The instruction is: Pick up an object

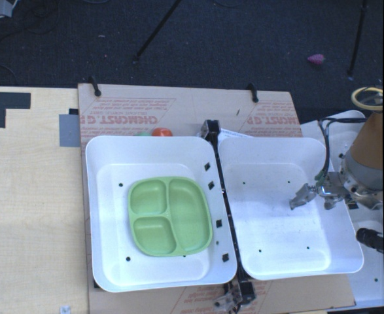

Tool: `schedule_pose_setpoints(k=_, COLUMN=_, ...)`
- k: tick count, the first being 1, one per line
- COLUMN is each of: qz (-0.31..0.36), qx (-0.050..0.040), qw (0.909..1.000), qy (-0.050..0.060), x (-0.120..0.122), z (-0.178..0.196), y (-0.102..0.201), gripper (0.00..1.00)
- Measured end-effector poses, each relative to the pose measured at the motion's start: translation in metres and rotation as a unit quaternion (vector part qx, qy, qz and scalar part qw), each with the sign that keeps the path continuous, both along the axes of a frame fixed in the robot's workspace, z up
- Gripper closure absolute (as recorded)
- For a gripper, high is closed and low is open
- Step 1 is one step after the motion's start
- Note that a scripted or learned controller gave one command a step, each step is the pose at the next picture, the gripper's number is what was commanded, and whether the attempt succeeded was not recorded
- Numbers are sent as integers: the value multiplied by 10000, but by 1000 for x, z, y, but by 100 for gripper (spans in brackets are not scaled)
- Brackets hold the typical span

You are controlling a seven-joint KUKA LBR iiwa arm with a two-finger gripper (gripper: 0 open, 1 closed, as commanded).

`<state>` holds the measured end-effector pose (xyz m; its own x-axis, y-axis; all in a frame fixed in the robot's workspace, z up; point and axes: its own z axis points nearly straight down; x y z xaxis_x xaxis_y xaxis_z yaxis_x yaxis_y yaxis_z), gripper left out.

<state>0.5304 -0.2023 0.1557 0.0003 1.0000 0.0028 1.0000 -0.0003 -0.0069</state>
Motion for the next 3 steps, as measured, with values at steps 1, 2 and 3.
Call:
schedule_pose_setpoints(k=1, qz=-2, qx=-1, qw=10000, qy=-1, x=0, z=-45, y=-5, gripper=0)
schedule_pose_setpoints(k=2, qz=-13, qx=-6, qw=10000, qy=-16, x=1, z=-33, y=-6, gripper=100)
schedule_pose_setpoints(k=3, qz=8, qx=-21, qw=10000, qy=-55, x=6, z=30, y=-8, gripper=100)
